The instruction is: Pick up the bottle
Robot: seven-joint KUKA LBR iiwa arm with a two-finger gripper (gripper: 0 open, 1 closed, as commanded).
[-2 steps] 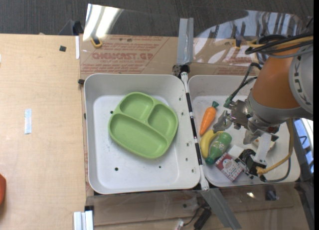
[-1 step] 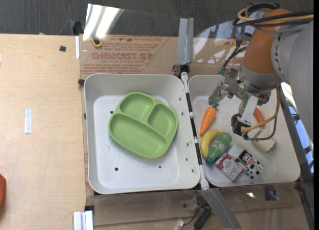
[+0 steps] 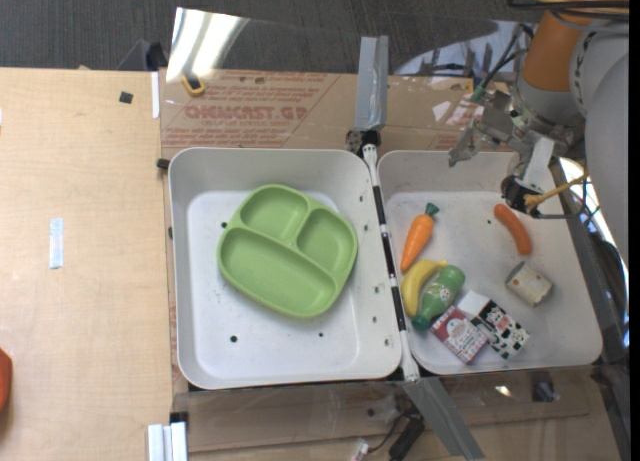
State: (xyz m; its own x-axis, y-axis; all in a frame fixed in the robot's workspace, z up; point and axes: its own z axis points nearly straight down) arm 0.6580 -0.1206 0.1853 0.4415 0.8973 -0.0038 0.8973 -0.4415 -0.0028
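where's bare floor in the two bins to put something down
Left bin: bare strips around the green plate, widest along the near wall. Right bin: open floor between carrot and sausage. Crowded near its front-left, where banana, bottle and cartons bunch.

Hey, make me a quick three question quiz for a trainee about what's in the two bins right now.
1. True or false: the green bottle touches the banana.
2. Which bin holds the green divided plate? A: left bin B: right bin
3. Fill in: the carrot lies in the ____ bin.

Key: 1 true. 2 A. 3 right. The pincer hangs over the right bin's far edge, away from the bottle.
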